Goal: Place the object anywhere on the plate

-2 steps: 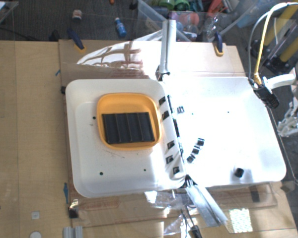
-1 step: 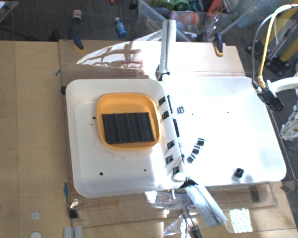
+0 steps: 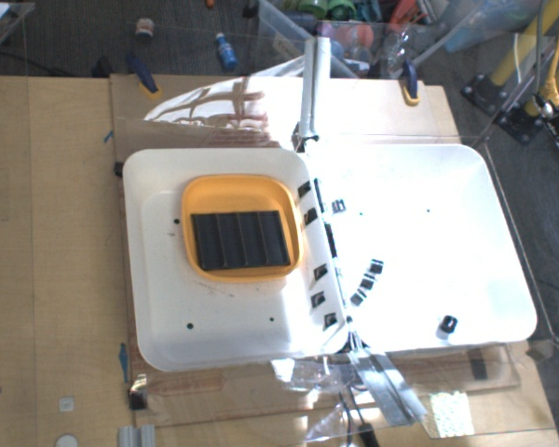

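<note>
A square orange plate with rounded corners sits in the left white bin. A black ribbed rectangular object lies flat on the plate and covers its middle and front part. It rests fully inside the plate's rim.
The right white bin holds a small dark piece near its front right corner. Small black tags run along the divider between the bins. An upright metal post stands at the back, with a clear tub of toys behind it.
</note>
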Tool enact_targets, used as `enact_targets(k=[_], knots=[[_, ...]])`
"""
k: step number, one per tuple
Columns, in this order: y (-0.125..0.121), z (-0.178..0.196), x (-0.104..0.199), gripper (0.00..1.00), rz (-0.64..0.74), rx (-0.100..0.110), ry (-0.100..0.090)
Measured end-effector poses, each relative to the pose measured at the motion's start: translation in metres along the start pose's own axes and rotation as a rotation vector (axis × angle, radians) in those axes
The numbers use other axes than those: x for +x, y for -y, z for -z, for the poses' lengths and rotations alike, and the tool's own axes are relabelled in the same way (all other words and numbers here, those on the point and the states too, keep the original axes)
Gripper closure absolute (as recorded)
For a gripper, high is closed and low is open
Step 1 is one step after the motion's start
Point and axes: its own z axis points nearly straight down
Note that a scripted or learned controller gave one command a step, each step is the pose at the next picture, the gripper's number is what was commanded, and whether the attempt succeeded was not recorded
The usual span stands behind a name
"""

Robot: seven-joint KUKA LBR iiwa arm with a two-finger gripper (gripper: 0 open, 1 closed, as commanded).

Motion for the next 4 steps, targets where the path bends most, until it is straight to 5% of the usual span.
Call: enact_targets(k=[1, 4], knots=[[0.001, -0.104, 0.012, 1.00, -0.004, -0.002, 0.008], [-0.005, -0.128, -0.015, 1.00, -0.029, -0.002, 0.008]])
